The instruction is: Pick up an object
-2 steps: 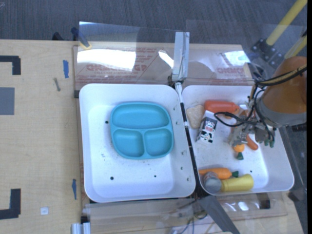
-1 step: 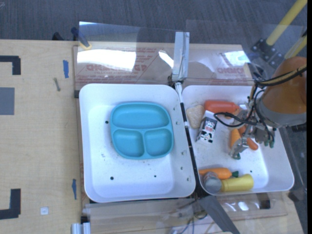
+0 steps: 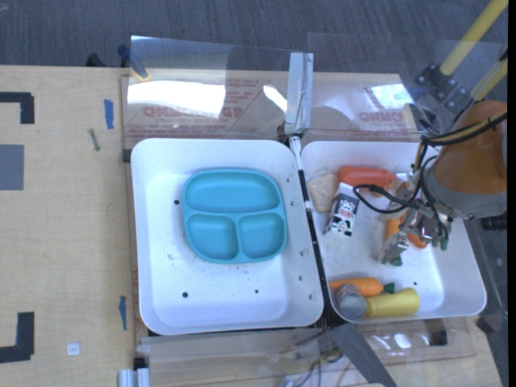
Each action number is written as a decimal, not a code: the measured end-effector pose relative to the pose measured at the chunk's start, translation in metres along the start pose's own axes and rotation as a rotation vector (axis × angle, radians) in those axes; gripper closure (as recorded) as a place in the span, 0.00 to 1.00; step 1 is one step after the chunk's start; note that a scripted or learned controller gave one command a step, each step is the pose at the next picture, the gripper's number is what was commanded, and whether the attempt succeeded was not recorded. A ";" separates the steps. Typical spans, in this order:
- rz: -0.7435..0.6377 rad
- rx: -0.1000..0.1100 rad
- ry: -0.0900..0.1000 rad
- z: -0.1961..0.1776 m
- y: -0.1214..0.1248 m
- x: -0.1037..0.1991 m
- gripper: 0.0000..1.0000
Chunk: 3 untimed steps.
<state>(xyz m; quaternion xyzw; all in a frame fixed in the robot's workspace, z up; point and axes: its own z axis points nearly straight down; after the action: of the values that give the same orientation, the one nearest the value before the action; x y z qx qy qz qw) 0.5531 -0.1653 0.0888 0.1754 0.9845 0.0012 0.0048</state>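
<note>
My gripper (image 3: 393, 251) hangs low over the right bin (image 3: 459, 289), right of its middle, at the end of the grey arm with the orange band (image 3: 476, 151). A small orange piece (image 3: 414, 235) sits right beside the gripper; I cannot tell whether it is held. To the gripper's left lies a white carton with black marks (image 3: 343, 215). A beige flat piece (image 3: 322, 190) and a red-orange sausage shape (image 3: 367, 174) lie at the bin's far side. Along the near wall lie a carrot (image 3: 361, 285), a yellow bottle shape (image 3: 395, 302) and a grey round thing (image 3: 350, 301).
The left bin (image 3: 161, 297) holds a blue divided plate (image 3: 235, 214). A clear plastic screen (image 3: 210, 95) stands behind both bins. Black cables (image 3: 375, 196) loop from the wrist over the right bin. Wooden bench (image 3: 56, 240) stretches to the left.
</note>
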 end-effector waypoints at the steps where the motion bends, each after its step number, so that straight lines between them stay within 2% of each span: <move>1: -0.001 0.000 -0.014 -0.014 0.001 -0.004 1.00; 2: -0.001 0.000 -0.012 -0.013 0.001 -0.004 0.00; 3: 0.119 0.002 -0.001 0.000 0.006 0.006 0.00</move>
<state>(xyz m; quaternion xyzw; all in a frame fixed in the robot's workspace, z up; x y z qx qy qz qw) 0.5497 -0.1575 0.0889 0.2336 0.9723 0.0005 0.0048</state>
